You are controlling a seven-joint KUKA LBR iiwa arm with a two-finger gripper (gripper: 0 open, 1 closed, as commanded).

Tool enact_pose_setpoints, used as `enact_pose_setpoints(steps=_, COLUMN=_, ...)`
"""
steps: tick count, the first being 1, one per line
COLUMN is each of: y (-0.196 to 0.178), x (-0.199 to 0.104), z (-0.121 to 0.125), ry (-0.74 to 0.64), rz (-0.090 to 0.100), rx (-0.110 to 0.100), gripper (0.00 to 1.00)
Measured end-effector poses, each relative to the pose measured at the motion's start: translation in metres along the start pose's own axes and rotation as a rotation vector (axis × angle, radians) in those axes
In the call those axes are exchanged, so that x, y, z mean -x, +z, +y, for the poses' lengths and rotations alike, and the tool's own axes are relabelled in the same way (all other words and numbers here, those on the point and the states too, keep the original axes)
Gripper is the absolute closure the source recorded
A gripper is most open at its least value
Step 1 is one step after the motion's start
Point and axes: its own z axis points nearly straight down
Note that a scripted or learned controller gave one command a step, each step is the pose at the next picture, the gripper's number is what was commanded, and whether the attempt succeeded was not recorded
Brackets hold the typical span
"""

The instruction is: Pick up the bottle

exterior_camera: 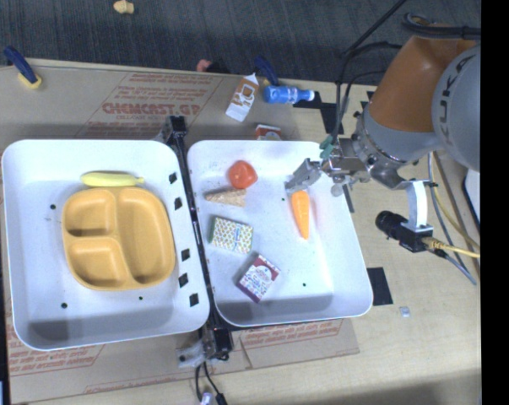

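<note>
Cardboard [136, 108] reads "CHEMCAST GP" (red print); bottle [286, 95] label unreadable.

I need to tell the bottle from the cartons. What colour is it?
Blue with a white cap end, lying behind the right bin; clearest in the camera view: bottle.

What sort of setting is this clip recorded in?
Most likely a robot lab's pick-and-place bench: two white bins clamped onto cardboard, an industrial arm whose gripper hangs over toy food such as a carrot, and loose cables on the bench.
</note>
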Motion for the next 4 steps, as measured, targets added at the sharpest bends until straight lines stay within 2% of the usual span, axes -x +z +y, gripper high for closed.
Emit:
enact_pose_setpoints(steps=1, y=-0.01, x=0.0, z=0.0, ry=-0.005, rz=0.0, rx=-0.002, gripper=1.0)
enact_pose_setpoints(steps=2, y=0.095, x=0.049, z=-0.084, ry=0.117, rz=0.001, rx=-0.002, gripper=1.0)
enact_pose_setpoints(steps=3, y=0.114, x=0.043, z=-0.083, ry=0.639, rz=0.002, rx=0.0, gripper=1.0)
enact_pose_setpoints(steps=4, y=0.067, x=0.04, z=-0.082, ry=0.18, rz=0.0, rx=0.003, gripper=1.0)
